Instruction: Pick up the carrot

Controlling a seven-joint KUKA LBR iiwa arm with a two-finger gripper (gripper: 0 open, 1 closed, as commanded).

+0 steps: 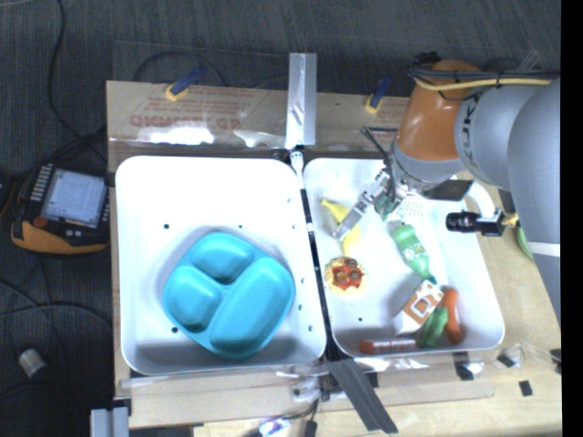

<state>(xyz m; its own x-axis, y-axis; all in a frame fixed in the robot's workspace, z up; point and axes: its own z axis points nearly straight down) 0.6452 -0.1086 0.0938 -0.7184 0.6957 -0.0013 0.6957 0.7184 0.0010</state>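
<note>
I find the carrot (449,315) in the lower right of the frame, in the bottom right corner of the right bin (474,271). It is an orange stub lying at a slant, with a green piece (432,328) pressed against its left side — leafy top or separate toy, I cannot tell. A small orange-and-white box (420,302) sits just up and left of it, touching or nearly so, and a thin red-brown stick (386,344) lies along the bin's lower wall to the left.

The gripper (383,198) is well apart from all that, in the upper middle of the right bin, just beside a yellow piece (335,211) and above a green bottle (411,248). From this slant I cannot tell how it is set; nothing visible is gripped in it.

My judgement on handling: this looks like a plastic play-food carrot — light, stiff, smooth and likely slippery, with a taper that could squirt out of a pinch near the tip. I would take it across the thick part of the body, closing across its narrow width, with the fingers turned to match its slant. The crowding worries me: the bin wall, the box and the green piece leave little room for a finger on either side.
</note>
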